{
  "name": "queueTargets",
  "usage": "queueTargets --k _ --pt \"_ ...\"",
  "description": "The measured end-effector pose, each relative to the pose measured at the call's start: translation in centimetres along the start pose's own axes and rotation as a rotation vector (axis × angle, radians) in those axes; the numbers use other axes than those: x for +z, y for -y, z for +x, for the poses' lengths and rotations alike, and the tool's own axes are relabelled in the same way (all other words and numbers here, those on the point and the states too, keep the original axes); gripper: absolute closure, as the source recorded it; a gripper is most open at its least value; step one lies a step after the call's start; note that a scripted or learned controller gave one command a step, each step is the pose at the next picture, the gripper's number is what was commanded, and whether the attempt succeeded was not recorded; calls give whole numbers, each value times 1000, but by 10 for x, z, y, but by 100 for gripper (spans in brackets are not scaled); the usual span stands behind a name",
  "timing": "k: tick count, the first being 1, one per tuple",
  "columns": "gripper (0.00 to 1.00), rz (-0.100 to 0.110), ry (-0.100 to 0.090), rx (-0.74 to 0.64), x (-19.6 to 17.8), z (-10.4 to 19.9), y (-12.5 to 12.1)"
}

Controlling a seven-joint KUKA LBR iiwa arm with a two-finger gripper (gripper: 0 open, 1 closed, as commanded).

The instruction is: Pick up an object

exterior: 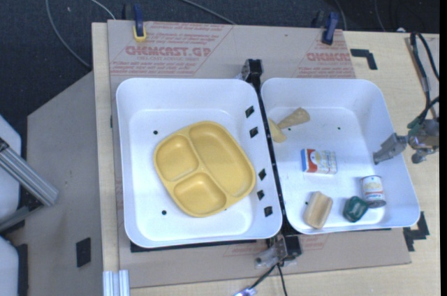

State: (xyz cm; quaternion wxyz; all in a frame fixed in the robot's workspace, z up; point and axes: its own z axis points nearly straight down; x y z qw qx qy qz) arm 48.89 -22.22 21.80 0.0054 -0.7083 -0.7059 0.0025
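The right bin [349, 95] holds several small objects. A tan wooden piece [289, 122] lies near its left wall. A small white, blue and red box [318, 161] sits in the middle. By the front wall are a tan cylinder [318, 209], a dark green object [355, 209] and a small can [373, 189] with a yellow label. My gripper [392, 147] is at the bin's right rim, just above and to the right of the can. It is partly cut off by the view's edge, and nothing is seen in it.
The left bin [133, 113] holds a yellow three-compartment plate [203, 167]. A black divider with clips [260, 141] runs between the bins. Blue clamps [139, 21] hold the cardboard at the back. Cables [424, 71] hang at the right edge.
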Motion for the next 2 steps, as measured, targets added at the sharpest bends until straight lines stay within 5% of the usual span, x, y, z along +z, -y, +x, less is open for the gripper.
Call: queueTargets --k 1,2 --pt "0 -10 3 -4 -5 0 -3" --pt "0 -6 1 -4 39 6 0"
